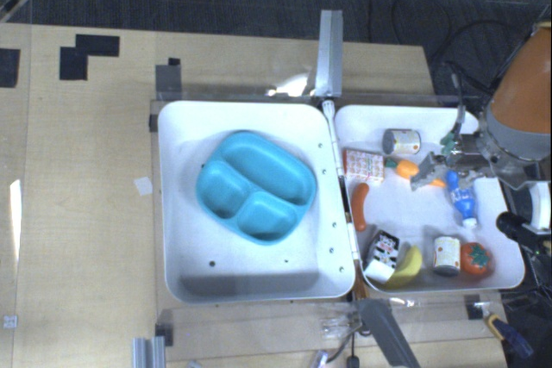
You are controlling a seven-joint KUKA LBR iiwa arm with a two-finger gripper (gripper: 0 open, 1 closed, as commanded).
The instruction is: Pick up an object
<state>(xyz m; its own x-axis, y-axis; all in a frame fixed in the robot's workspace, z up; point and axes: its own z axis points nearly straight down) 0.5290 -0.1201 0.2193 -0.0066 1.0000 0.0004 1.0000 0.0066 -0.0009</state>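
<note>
Jaws' state unclear; gripper [434, 170] low in right bin [516, 271] beside orange ball [406, 171]; nothing lifted, pick pending.

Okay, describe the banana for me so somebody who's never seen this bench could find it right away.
Look at the right-hand white bin, the one crowded with small items, and go to its near edge towards the left corner. The banana lies there, curved and yellow, beside a small dark box. It is the only yellow curved thing; the tomato and the can to its right are round.
</note>
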